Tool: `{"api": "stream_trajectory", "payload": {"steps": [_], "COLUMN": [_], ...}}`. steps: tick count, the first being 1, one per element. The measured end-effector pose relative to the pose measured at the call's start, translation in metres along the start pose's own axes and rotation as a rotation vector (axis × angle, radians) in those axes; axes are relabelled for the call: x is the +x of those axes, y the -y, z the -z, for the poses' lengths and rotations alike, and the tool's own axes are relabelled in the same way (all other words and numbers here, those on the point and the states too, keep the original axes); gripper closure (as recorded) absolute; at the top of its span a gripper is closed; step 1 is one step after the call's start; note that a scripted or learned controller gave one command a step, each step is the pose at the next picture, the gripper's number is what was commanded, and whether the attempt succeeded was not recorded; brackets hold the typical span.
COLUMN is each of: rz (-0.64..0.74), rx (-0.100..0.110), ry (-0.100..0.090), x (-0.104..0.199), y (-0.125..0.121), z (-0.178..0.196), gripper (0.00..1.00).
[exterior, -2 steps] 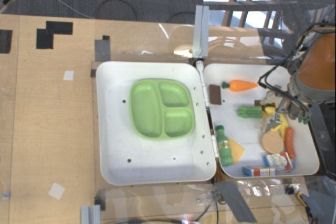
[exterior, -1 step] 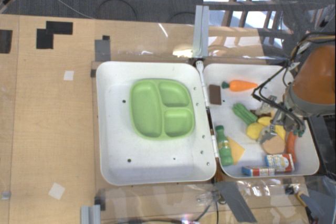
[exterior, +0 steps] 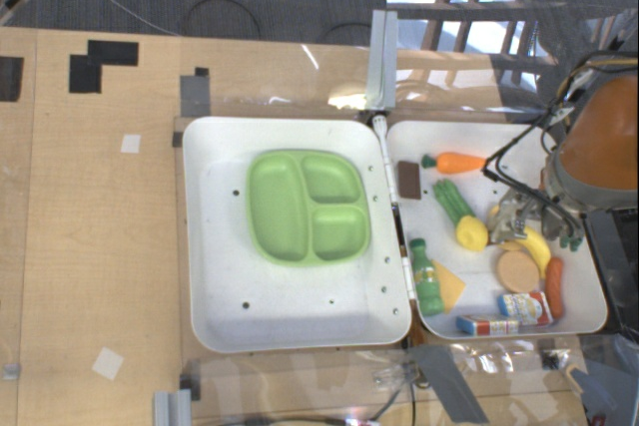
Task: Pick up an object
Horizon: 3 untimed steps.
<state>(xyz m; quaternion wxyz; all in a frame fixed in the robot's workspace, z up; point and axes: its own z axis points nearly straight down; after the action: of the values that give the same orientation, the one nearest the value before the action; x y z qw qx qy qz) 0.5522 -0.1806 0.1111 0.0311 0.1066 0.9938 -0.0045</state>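
The right bin (exterior: 589,309) holds several toy foods: an orange carrot (exterior: 461,163), a green cucumber (exterior: 454,203), a yellow lemon (exterior: 471,234), a banana (exterior: 540,250), a round tan disc (exterior: 518,270), a red sausage (exterior: 554,286), a green bottle (exterior: 426,276), a yellow cheese wedge (exterior: 452,287), a small tube (exterior: 504,324) and a brown block (exterior: 408,179). My gripper (exterior: 513,222) hangs low over this bin, between the lemon and the banana, just above the tan disc. The arm's orange band (exterior: 604,140) covers the bin's right side.
The left bin (exterior: 215,314) holds a green divided plate (exterior: 308,206). A metal divider post (exterior: 381,65) stands at the back between the bins. Black cables (exterior: 514,150) loop from the wrist over the carrot end. Bare wooden bench lies to the left.
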Motion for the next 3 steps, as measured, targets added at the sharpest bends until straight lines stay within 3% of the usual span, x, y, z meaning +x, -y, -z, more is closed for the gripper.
{"api": "stream_trajectory", "payload": {"steps": [1,2,3], "rz": [0.001,0.165,0.116], "rx": [0.0,-0.009,-0.006], "ry": [-0.001,-0.042,-0.053], "x": [0.0,0.007,-0.045], "y": [0.0,-0.082,-0.099], "z": [0.0,-0.02,-0.024], "gripper": [0.0,0.0,0.0]}}
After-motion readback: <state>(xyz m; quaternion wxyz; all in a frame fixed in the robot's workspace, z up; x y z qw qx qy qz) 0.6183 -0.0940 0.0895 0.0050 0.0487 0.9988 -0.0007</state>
